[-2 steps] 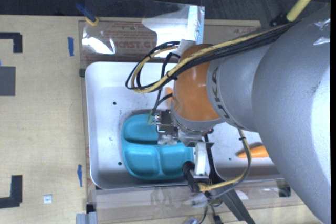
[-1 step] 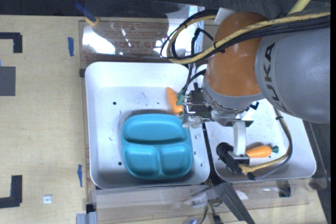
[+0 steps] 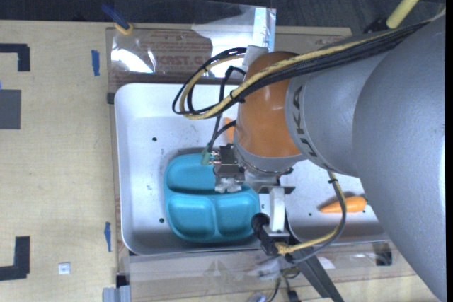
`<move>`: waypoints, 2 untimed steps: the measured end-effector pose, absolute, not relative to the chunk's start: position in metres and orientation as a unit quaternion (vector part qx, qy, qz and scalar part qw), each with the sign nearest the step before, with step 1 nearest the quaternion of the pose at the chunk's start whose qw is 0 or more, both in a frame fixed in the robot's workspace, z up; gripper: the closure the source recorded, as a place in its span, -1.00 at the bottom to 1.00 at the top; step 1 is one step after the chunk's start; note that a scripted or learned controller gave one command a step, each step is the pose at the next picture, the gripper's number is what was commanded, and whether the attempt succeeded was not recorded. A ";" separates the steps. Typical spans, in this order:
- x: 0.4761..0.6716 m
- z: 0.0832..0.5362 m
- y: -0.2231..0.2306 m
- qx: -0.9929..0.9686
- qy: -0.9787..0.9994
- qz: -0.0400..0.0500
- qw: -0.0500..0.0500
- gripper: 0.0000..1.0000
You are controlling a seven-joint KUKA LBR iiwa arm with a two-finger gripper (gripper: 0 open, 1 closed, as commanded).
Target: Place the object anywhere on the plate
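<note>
- Arm (image 3: 368,117) comes in from the right, big and grey, covering most of the right half of the view; orange band (image 3: 265,113) sits above the wrist.
- Wrist points down into the white bin (image 3: 138,152), over the right edge of the plate.
- Plate (image 3: 205,201) is teal, with divided sections, lying flat in the lower part of the bin near its front wall.
- Hand (image 3: 228,177) is right at the plate's upper right rim, seen from above and mostly hidden under the wrist housing. Cannot tell how wide it stands or whether anything is in it.
- Orange carrot-shaped object (image 3: 345,205) lies on the bin floor to the right of the arm, well apart from the plate, partly hidden by the arm. Not on the plate.
- A small bit of orange (image 3: 228,125) shows just left of the wrist, above the plate; too little visible to say what it is.
- Black and yellow cables (image 3: 205,92) loop off the wrist over the back of the bin; another cable (image 3: 311,240) runs along the bin's front edge.
- Clear plastic sheet (image 3: 191,46) stands behind the bin.
- Wooden surface (image 3: 56,152) to the left carries black corner markings (image 3: 20,56) and bits of blue tape (image 3: 95,61).
</note>
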State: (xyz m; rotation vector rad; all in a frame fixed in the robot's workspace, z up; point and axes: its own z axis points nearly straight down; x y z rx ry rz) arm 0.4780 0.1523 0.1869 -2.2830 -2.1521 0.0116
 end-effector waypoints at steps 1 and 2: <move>0.480 0.200 0.086 -0.678 -0.735 0.002 0.002 1.00; 0.479 0.182 0.079 -0.425 -0.905 0.001 0.002 1.00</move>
